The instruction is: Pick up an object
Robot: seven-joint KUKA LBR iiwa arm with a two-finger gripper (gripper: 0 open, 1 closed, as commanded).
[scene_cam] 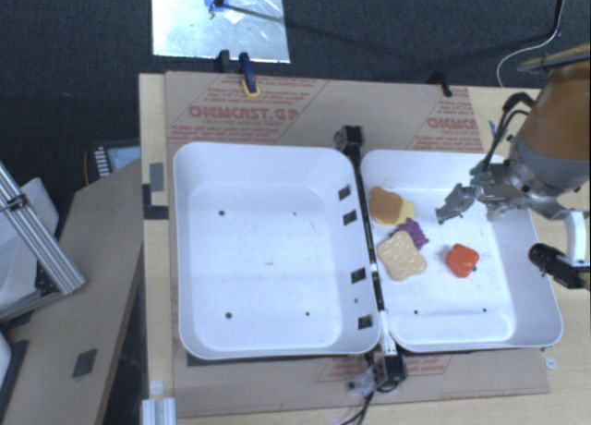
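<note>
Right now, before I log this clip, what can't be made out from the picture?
- Gripper, camera view: small and seen at a slant; open or shut cannot be told.
- Arm: cut off by the right edge.
- Purple piece: partly covered by the toast slice and the orange bun-like item; what it is stays unclear.
- Red item: too small to identify.
</note>
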